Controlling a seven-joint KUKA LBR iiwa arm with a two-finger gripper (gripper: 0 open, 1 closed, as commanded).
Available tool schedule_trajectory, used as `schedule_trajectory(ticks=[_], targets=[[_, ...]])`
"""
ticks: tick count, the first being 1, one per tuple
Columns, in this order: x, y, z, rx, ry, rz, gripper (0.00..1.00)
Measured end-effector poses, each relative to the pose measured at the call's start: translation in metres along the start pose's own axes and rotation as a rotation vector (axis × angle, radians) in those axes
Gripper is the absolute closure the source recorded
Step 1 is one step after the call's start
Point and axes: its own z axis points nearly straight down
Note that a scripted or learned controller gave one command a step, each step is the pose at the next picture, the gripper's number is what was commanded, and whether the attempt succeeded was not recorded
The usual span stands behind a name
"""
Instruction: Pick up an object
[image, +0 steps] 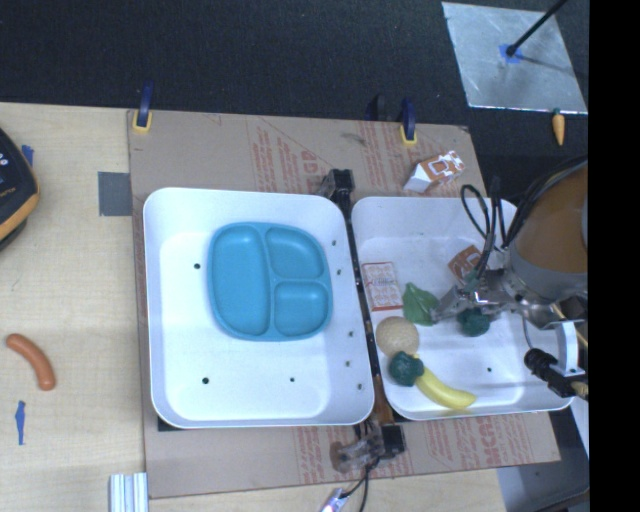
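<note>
The pale wooden bench bears a brown cardboard sheet under two shallow white bins. Left of the cardboard lie an orange sausage-shaped toy, a grey tape square and a small blue mark.

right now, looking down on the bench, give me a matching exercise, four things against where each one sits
Things:
1. blue divided plate
2. banana
3. sausage
4. small carton

Places:
A. on the cardboard beyond the right bin
B. left bin
C. bare bench, far left
D. near edge of the right bin

Pairs: 1-B, 2-D, 3-C, 4-A
</note>
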Motion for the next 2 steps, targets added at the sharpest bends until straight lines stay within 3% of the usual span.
schedule_trajectory(ticks=[1,2], targets=[[-0.001,0.0,-0.01,0.001,-0.002,-0.003,1.0],[0.097,-0.014,-0.101,-0.002,0.0,-0.002,1.0]])
